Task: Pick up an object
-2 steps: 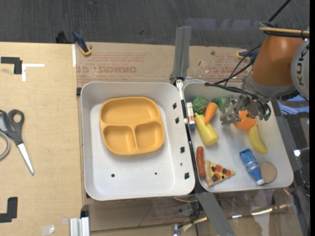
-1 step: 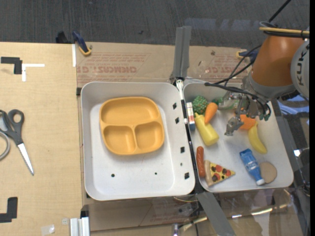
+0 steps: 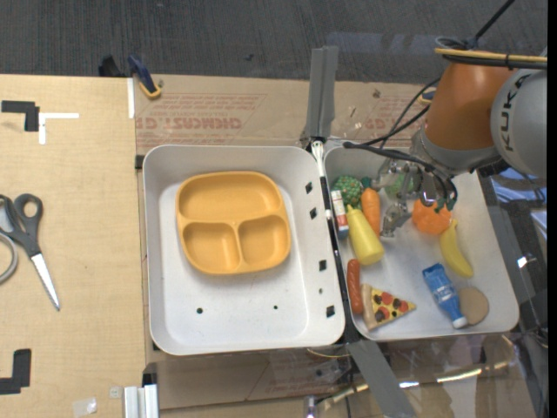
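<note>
arm (image 3: 487,103): grey with an orange band, seen coming in from the right and hanging over the back of the right bin

jaws (image 3: 393,220): pointed down into the right bin, just right of the carrot; how far open they are can't be told from this angle, and nothing is seen held between them

right bin (image 3: 498,316): white, shallow, packed with toy food, parked just right of the left bin

carrot (image 3: 372,209): orange, lying near the back of the right bin, touching the broccoli side

broccoli (image 3: 348,187): green, tucked in the back left corner of the right bin

mustard bottle (image 3: 363,238): yellow, lying just in front of the carrot

orange (image 3: 432,218): sat just right of the jaws, partly covered by the wrist

banana (image 3: 456,251): yellow, just in front of the orange

blue bottle (image 3: 444,294): lying near the front of the right bin, beside a brown disc (image 3: 473,304)

pizza slice (image 3: 386,306): at the front of the right bin, left of the blue bottle

hot dog (image 3: 354,286): red, laid along the left wall of the right bin

left bin (image 3: 235,329): white, with a yellow divided plate (image 3: 233,221) resting in its back half

scissors (image 3: 30,242): left lying on the counter (image 3: 70,320), well left of the left bin
</note>
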Action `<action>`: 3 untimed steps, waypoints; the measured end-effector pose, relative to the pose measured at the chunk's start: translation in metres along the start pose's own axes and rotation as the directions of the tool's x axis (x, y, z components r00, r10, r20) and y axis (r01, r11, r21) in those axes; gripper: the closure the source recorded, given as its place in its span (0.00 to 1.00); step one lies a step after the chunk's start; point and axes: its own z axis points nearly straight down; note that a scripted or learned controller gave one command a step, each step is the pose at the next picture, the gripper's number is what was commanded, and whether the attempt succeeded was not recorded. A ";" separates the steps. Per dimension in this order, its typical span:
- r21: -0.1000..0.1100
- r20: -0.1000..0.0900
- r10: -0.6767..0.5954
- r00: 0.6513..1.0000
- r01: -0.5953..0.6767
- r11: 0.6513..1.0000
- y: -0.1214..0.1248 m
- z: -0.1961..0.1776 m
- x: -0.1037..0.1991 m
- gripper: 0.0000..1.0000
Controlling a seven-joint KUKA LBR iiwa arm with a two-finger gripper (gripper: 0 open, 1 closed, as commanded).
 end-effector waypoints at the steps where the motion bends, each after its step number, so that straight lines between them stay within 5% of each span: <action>1: 0.001 -0.004 0.117 0.993 -0.117 0.993 0.021 0.001 0.044 0.00; 2: 0.002 0.000 0.201 0.980 -0.201 0.980 -0.049 -0.054 -0.008 0.00; 3: 0.001 -0.003 0.300 0.954 -0.300 0.954 -0.038 0.001 0.030 0.00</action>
